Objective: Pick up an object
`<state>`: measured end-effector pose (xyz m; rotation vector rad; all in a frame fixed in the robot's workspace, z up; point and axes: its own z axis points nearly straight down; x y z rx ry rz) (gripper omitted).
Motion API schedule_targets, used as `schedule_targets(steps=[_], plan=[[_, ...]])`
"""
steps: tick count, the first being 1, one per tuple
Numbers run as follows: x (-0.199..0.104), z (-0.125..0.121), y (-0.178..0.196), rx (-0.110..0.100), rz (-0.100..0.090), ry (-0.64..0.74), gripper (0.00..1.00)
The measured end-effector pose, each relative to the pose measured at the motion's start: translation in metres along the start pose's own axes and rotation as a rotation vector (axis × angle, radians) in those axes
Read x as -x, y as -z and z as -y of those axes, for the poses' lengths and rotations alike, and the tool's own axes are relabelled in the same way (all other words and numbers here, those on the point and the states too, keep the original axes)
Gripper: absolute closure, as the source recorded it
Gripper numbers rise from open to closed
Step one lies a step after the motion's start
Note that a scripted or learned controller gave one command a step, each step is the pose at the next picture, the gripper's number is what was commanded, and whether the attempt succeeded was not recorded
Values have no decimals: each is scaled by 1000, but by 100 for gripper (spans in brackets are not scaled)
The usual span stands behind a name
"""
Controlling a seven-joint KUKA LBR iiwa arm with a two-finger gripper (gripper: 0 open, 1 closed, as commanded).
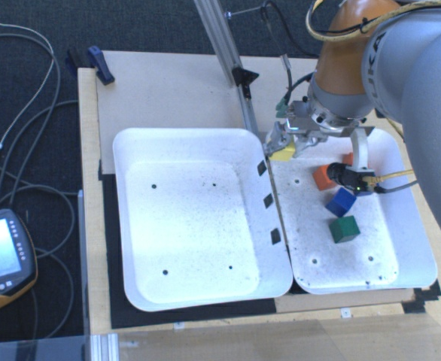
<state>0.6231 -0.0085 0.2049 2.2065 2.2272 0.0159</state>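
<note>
Arm: the grey KUKA arm with the orange band reached in from the right, its wrist set low over the far left corner of the right-hand shallow white plastic bin (401,269).

Tool: the two-finger gripper (287,143) stood at the bin's back edge, by the divider between the bins. Its state could not be told; the wrist body and cabling masked the tips.

Task object: a small yellow block (283,153) lay directly below the gripper, touching or just under it. No grasp could be confirmed, since the block was not visibly between two fingers.

Placement reasoning: in my judgement the low wrist and corner position indicated an attempt on the yellow block; the nearby bin wall would restrict approach from that side.

Other contents: a small orange block (323,177), a small blue cube (342,201) and a small green cube (345,229) sat loosely grouped mid-bin, near one another and apart from the yellow block. A black fitting with a yellow cable (354,179) hung beside the orange block.

Left bin: the left-hand shallow white plastic bin (130,149) showed dark speckling.

Risk: judged likely that the block could slip against the corner wall.
</note>
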Motion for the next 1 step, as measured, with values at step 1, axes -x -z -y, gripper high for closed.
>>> schedule_targets(steps=[1], plan=[[-65,-34,-6,-9,-1,-1,100]])
